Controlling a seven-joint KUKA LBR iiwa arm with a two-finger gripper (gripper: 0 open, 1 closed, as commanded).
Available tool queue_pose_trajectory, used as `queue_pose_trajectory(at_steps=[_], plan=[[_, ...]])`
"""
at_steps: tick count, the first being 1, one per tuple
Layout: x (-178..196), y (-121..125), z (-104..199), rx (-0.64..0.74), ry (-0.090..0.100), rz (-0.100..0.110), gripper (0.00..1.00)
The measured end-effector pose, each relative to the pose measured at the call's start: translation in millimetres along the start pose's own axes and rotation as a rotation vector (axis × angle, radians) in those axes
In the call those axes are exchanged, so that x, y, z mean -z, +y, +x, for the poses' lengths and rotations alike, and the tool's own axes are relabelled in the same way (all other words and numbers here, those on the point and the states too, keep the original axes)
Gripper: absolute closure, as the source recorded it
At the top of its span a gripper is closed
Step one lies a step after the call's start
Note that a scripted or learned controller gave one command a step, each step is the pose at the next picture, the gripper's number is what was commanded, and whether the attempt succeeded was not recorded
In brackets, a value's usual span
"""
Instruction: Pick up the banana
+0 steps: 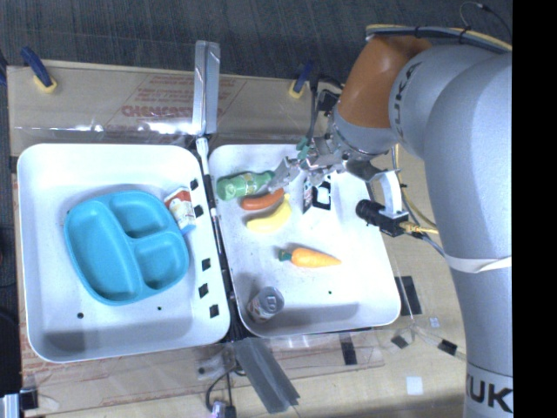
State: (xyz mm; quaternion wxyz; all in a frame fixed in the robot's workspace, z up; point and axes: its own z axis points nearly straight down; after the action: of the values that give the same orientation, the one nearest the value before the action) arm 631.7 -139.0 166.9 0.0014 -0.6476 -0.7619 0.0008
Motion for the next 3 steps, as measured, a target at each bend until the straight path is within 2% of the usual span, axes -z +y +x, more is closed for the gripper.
queue_pose_trajectory(at_steps=[1,2,3], plan=[[-72.5,-14.0,34.9,0.053,-0.003,-0.006,0.00],[-61.3,-13.3,33.9,0.058,-0.005,-0.007,1.00],[-61.3,-13.3,34.0,0.057,-0.005,-0.007,0.00]])
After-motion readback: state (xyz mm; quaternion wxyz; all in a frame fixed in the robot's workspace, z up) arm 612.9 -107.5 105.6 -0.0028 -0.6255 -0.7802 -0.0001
